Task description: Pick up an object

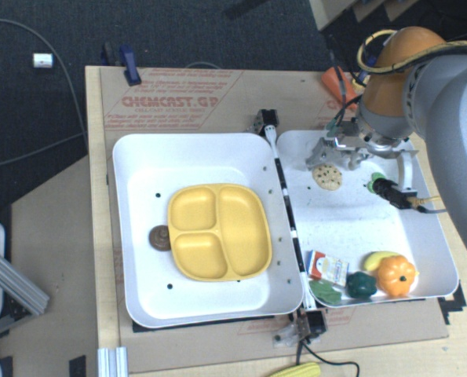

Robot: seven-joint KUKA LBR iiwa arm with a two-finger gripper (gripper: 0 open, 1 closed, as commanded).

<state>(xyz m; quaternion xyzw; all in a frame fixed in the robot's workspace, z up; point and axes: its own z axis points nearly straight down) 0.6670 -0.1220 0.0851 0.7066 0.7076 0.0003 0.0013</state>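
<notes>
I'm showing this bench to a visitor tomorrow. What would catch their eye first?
Probably the yellow tray in the middle of the left bin. Then the arm reaching in from the right, its gripper just above a cookie in the right bin, and the orange pumpkin in that bin's near corner.

Left bin (pixel 131 210): white, a few small dark dots on its floor. In it, divided tray (pixel 217 232), plain pale yellow; brown disc (pixel 159 237) at the tray's left edge. Right bin (pixel 429 242): white, finely speckled. In it, tan cookie (pixel 326 177) with dark chips; orange pumpkin (pixel 395 276); yellow piece (pixel 378 259) just left of the pumpkin; dark green item (pixel 360 285); red-and-white packet (pixel 326 268). Table (pixel 170 100): tan with red lettering. Arm (pixel 445 93): grey, orange band.
</notes>
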